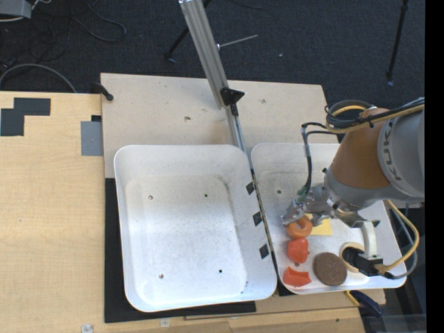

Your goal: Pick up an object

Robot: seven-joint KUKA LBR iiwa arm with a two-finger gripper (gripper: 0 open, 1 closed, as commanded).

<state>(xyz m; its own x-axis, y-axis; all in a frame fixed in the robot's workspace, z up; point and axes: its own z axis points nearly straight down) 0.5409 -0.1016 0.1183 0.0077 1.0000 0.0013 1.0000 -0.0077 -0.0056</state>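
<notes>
my pincer (pixel 300 214) sits low in the right bin (pixel 277 165), right over an orange round object (pixel 300 228) that lies just beneath its tip; i cannot tell whether anything is in its grasp. a red piece (pixel 298 250) lies just nearer the bin's front edge, another red piece (pixel 297 277) at the front left corner, and a brown disc (pixel 330 269) beside it. the left bin (pixel 139 179) stands alongside on the bench (pixel 159 109), over dark carpet (pixel 104 19).
</notes>
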